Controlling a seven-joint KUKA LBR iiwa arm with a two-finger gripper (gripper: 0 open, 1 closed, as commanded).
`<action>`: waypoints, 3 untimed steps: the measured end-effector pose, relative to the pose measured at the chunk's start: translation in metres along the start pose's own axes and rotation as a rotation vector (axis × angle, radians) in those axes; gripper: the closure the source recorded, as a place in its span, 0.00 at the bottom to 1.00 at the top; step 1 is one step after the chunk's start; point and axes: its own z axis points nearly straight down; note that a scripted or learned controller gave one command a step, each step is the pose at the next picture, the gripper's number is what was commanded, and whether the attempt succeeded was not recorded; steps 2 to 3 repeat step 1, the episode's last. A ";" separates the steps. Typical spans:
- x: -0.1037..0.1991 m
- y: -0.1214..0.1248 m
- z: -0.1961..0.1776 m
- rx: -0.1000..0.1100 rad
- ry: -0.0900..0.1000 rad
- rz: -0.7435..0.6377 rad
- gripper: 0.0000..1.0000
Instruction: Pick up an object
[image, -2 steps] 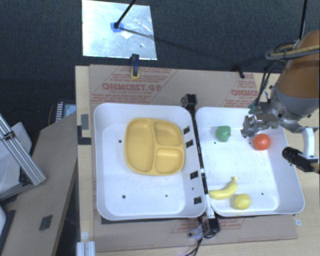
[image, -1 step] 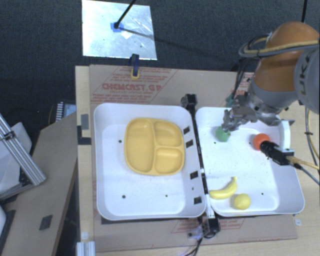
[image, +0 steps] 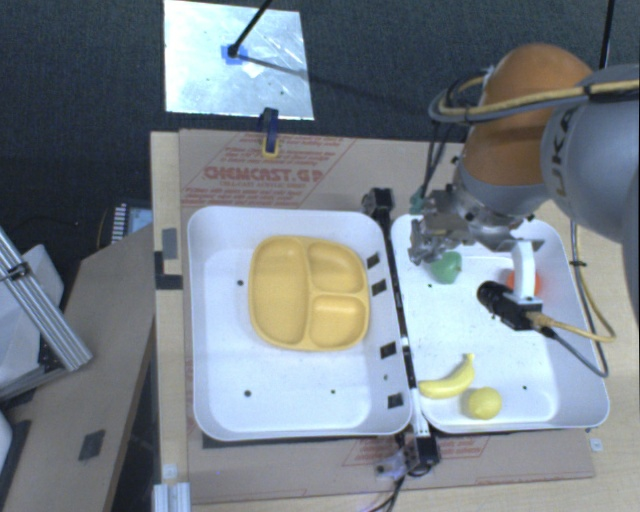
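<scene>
Gripper (image: 432, 245) hangs low over the back-left corner of the right bin (image: 470, 320), arm coming in from the right. Can't tell if it's open or closed; the tip is a grey clump from this angle, w/ no clear gap visible.

Green thing (image: 446, 267) lies on the bin floor right at the gripper tip, on the side nearer the camera, touching or almost touching. Can't say it's gripped. Prob. the target, since the gripper is lined up w/ it and nothing else is close. It's a small rounded lump, so no clear long axis and no obvious way it points. Approach angle shouldn't matter much.

Other candidates are well apart from the gripper, toward the front of the same bin. The banana (image: 447, 380) has its long axis on a slant, one end up-right and the other toward the divider. A yellow ball (image: 483, 403) sits just beside it.

Left bin (image: 220, 380), across the divider from the gripper, holds a yellow divided plate (image: 305, 292) lying flat. It's wide and shallow, so prob. a poor pick.
</scene>
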 end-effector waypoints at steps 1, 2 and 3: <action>0.054 0.013 0.000 -0.002 0.000 0.000 1.00; 0.054 0.013 0.000 -0.002 0.000 0.000 1.00; 0.054 0.013 0.000 -0.002 0.000 0.000 1.00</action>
